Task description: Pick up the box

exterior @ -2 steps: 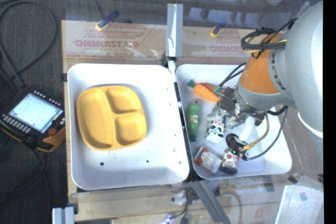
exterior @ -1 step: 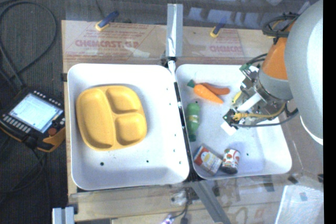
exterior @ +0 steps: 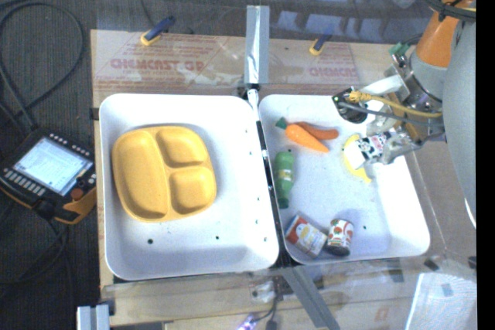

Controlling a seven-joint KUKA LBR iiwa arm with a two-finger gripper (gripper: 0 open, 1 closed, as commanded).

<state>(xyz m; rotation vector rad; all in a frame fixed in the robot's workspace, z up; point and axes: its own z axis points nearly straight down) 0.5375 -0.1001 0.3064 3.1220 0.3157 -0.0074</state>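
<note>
The box (exterior: 374, 147) is small and white with black patches. It is in the right bin (exterior: 402, 232), near its right wall, and overlaps the upper end of a yellow banana (exterior: 357, 164). My gripper (exterior: 380, 144) reaches in from the right at the end of the grey arm, and its fingers are shut on the box, which appears raised just over the banana. The wrist with its yellow cable (exterior: 379, 100) hangs above the bin's far right corner.
The right bin also holds an orange carrot (exterior: 309, 136) at the back, a green bottle (exterior: 285, 175) along the left wall and two cans (exterior: 319, 236) at the front. A yellow compartment tray (exterior: 164, 171) lies in the left bin (exterior: 131, 243). A teach pendant (exterior: 48, 174) rests off the bench, left.
</note>
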